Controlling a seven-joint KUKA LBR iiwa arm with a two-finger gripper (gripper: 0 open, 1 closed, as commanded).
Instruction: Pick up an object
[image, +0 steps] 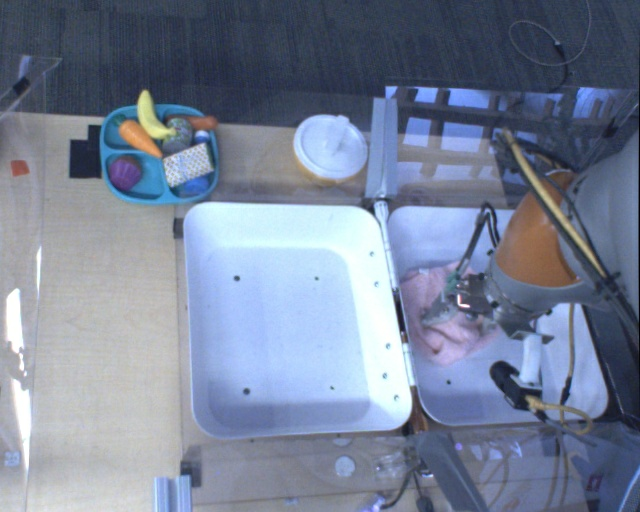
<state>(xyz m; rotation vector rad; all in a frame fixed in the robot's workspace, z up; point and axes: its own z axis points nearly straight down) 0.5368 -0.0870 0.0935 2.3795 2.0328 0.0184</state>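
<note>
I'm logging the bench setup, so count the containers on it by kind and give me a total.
White bins: 2 (left bin, right bin)
Blue divided tray: 1
Yellow tub with white lid: 1
Total: 4

Both bins, left (215, 300) and right (440, 400), are white. The cloth (440, 315) in the right bin is pale pink. The arm (535, 255) is grey with an orange band. The divided tray (108, 160) is light blue; its banana (150, 117) is yellow, its carrot (138, 136) orange. The lidded tub (331, 146) is white over yellow.
</note>
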